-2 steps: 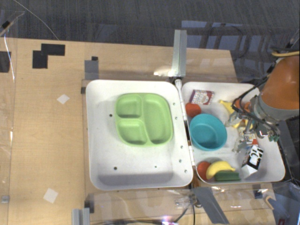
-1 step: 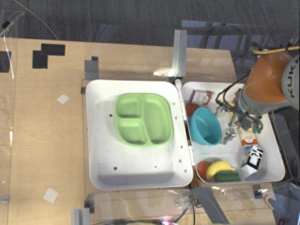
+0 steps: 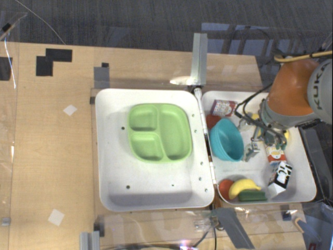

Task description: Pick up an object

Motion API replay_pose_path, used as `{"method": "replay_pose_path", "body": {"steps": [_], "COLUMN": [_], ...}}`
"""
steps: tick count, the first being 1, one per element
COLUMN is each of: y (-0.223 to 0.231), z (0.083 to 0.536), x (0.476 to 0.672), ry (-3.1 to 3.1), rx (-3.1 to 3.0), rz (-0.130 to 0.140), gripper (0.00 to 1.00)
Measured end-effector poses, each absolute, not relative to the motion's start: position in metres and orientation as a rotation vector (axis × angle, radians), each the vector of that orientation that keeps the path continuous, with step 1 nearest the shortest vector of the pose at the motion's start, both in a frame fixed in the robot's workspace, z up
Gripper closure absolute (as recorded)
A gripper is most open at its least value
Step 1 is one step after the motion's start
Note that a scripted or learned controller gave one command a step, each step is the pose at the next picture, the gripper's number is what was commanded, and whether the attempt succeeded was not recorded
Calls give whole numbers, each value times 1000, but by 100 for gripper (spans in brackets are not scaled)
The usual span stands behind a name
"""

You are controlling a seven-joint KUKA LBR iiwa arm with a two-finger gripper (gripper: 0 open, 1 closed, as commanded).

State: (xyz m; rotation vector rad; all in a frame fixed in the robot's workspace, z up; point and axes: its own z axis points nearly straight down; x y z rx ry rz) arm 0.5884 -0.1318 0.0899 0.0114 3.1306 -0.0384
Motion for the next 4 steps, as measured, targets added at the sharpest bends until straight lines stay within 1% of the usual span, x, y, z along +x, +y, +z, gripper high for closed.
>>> {"method": "replay_pose_path", "body": {"steps": [1,2,3,4], "y": [-89,-83,-138,-153], "z": [90,89,160,94], "x": [598,649,667,603], "ry": [3119,3119,3117,3118], "rx": [-216,-242,-187,-345], "rz": [-16,-6,-8,-2], "gripper": [0,0,0,0]}}
